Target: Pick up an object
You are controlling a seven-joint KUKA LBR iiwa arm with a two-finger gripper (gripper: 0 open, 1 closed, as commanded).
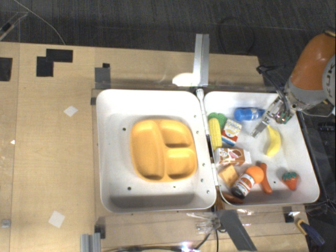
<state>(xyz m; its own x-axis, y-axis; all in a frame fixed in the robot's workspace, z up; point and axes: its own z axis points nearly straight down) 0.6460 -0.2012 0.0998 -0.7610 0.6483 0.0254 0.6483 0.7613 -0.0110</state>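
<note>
Camera view: two white bins sit side by side on a wooden bench [47, 156]. The left bin [113, 193] holds a yellow divided tray [163, 148], lying flat near its middle. The right bin [310, 190] holds a scatter of toy food.

Along the right bin's left wall lies a corn cob [214, 133], with a green piece [220, 118] at its upper end. Just right of the cob is a small packet [231, 130] with red and blue print, and below that a brown-and-white packet [231, 156]. A tan block [227, 175] lies below that packet, touching a dark bottle [244, 183] that lies tilted. An orange [254, 172] sits against the bottle, with a carrot [264, 180] beside it. A strawberry [290, 179] lies apart, near the bin's lower right. A banana [272, 141] lies roughly upright in the middle right, and a blue object [248, 114] lies near the top wall.

The arm [312, 70] reaches in from the upper right. Its gripper [258, 128] hangs between the blue object and the banana, just above the banana's upper end. The fingers [261, 125] are narrow, with nothing visible between them.
</note>
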